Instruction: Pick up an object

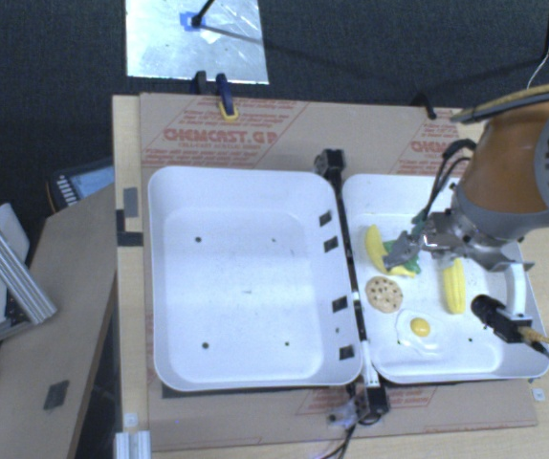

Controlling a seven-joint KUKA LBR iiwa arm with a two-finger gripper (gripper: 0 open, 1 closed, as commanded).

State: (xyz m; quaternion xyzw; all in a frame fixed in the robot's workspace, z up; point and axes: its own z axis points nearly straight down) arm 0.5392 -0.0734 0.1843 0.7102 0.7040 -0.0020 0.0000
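Reading "CHEMCAST GP" in red print, running repeatedly across the brown paper-faced sheet [255, 127] lying under the two white bins, clearest at its far left edge, partly cut off elsewhere.

We get even, bright overhead light, no hard shadows. The left bin [246, 275] and right bin [447, 352] run near blown-out white, with soft shading along their walls. The foil sheet [196, 25] up top glares. Focus is slightly soft everywhere, and the dark surround is noisy.
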